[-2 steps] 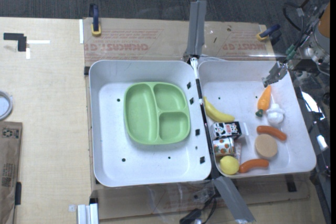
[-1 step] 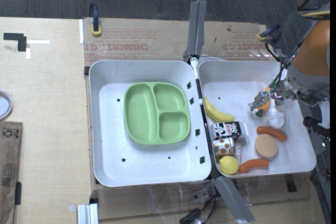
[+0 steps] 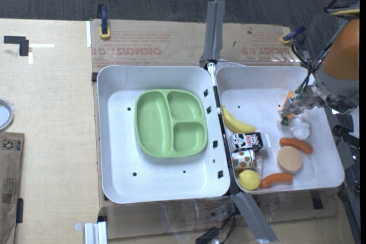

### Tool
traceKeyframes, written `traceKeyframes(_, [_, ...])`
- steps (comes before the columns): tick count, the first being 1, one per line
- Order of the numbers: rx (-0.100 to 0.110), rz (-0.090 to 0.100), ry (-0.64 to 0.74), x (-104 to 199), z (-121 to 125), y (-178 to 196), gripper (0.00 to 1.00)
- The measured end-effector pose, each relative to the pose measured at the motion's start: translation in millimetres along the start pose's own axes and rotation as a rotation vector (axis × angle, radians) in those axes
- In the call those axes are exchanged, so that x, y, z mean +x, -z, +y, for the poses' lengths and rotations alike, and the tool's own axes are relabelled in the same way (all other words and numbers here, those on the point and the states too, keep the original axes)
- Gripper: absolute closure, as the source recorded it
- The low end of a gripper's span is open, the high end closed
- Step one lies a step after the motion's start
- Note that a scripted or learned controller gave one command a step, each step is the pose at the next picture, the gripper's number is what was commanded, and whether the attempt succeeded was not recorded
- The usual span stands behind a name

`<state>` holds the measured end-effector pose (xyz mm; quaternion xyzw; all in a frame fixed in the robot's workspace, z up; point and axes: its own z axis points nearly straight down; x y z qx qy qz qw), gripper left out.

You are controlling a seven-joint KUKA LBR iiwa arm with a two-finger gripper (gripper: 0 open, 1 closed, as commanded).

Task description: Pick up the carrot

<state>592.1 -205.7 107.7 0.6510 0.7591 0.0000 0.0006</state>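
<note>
You can see the gripper (image 3: 287, 110) low in the right bin (image 3: 323, 183), clenched on the carrot (image 3: 290, 101), whose orange sliver sits between its fingers, so only the lift seems left

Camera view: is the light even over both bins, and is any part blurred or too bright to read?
In the camera view the light is soft and even, with faint shadows inside the left bin; the green plate and banana are sharp; the gripper is small and cluttered, and the pale things below it wash out against the right bin.
</note>
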Motion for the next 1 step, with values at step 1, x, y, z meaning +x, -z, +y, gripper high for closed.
traceKeyframes(1, [0.002,0.0,-0.087,66.4,7.4,123.4,1.0])
